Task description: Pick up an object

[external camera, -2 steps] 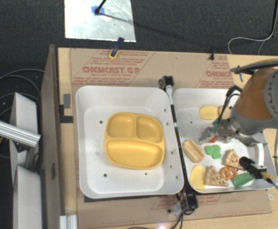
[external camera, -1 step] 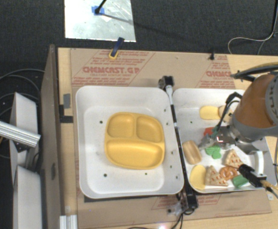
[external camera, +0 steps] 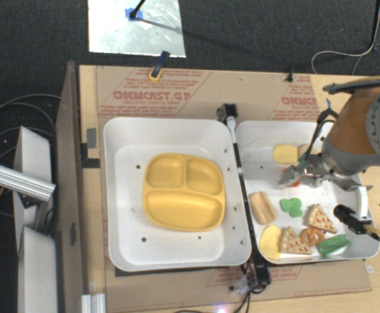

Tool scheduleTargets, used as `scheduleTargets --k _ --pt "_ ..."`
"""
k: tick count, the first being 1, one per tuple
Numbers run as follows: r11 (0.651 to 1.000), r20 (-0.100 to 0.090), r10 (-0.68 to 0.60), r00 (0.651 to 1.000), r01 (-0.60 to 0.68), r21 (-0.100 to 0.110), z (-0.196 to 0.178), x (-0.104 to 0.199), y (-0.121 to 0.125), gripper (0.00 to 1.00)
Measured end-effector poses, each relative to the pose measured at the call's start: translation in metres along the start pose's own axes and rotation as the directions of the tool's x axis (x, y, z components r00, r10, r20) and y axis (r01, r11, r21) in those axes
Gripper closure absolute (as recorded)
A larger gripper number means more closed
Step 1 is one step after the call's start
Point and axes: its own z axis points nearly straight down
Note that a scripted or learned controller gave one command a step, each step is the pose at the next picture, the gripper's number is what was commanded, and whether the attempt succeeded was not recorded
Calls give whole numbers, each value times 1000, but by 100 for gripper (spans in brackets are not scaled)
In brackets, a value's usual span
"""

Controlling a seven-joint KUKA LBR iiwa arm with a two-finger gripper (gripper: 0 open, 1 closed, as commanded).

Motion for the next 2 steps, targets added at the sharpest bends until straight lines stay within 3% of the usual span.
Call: scheduleTargets --k 1,2 --pt "1000 -4 0 1000 0 8 1 24 -24 0" --pt "1000 -15 -4 1000 4 4 -1 -25 90 0"
